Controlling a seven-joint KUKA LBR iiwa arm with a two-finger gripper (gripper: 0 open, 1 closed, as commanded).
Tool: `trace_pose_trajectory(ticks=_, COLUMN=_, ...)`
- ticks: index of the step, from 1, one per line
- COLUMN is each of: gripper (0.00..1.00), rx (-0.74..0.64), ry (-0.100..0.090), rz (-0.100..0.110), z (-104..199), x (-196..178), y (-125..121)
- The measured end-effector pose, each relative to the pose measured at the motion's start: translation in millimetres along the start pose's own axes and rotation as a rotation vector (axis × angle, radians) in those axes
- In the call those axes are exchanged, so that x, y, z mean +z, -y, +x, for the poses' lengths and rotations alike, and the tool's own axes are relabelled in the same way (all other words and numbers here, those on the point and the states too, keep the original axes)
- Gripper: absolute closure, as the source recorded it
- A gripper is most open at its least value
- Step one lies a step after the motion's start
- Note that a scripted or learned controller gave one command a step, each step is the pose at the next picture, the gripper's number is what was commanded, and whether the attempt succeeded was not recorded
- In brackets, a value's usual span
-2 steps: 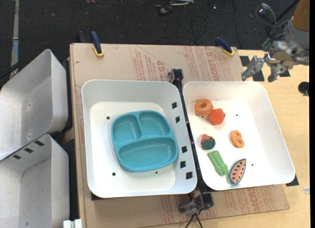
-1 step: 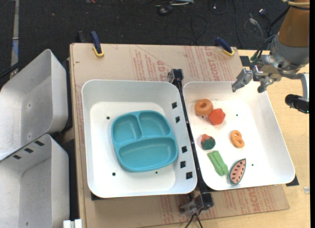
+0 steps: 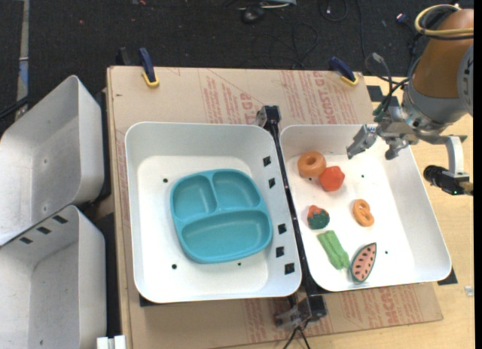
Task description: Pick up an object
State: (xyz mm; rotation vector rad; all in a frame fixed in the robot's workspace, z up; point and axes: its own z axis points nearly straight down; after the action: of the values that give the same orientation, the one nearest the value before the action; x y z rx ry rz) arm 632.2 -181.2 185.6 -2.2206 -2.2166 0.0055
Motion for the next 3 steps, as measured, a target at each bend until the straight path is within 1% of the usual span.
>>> trace_pose_trajectory(ticks=1, gripper=0.0, rx=-0.005, ry=0.0, rz=-0.003, z=6.0, x=47.5, y=-6.4)
trace_pose_trajectory(ticks=2, gripper=1.0, rx=-0.005, ry=0.002, rz=-0.008, z=5.6, x=33.6, y=-7.6)
trace_pose_trajectory(ticks=3, gripper=1.0, rx=-0.005, ry=0.003, rz=-0.013, z=-1.7, x=-20.8, y=-16.4)
